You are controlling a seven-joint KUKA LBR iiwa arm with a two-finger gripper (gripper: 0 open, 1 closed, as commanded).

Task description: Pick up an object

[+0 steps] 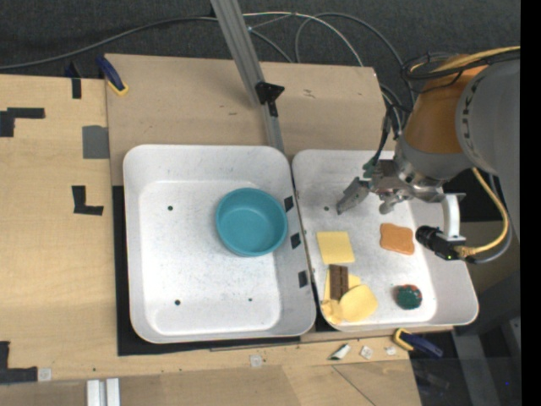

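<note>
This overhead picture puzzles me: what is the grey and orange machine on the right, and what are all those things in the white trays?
The camera looks down at a slant on a bench. The machine is a robot arm reaching in from the right; its gripper hangs over the right bin, holding nothing. In that bin lie a yellow square, an orange piece, a brown bar, a pale yellow lump and a small green object. The left bin holds a blue bowl.

We see even, bright light from above. The white bins (211,163) show mild glare; edges look slightly soft.
</note>
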